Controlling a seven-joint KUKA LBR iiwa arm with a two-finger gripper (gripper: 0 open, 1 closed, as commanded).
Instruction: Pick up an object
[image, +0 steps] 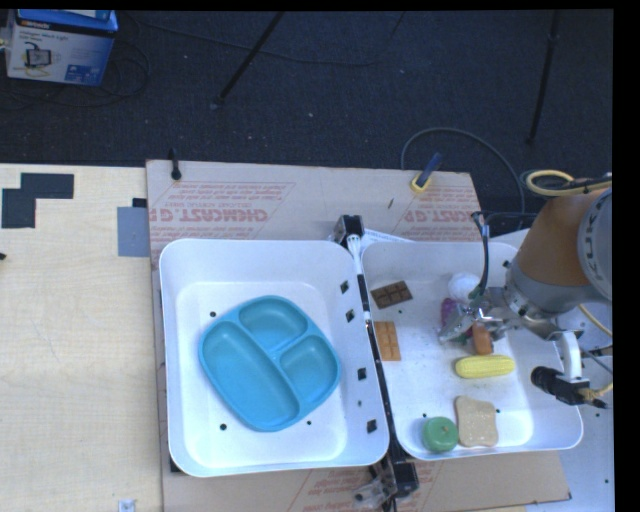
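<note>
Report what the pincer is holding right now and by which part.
Cannot be told. The pincer is low in the right bin, above the corn, but its tip is too blurred to show any hold.

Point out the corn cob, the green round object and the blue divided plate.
corn cob (485, 367), camera view, middle of the cob.
green round object (438, 433), camera view, its top face.
blue divided plate (268, 362), camera view, centre ridge.

Bench (70, 330), pale wood: bearing a printed cardboard sheet (250, 205). Sitting on the cardboard, side by side and touching: left white bin (185, 440); right white bin (560, 430).
</note>
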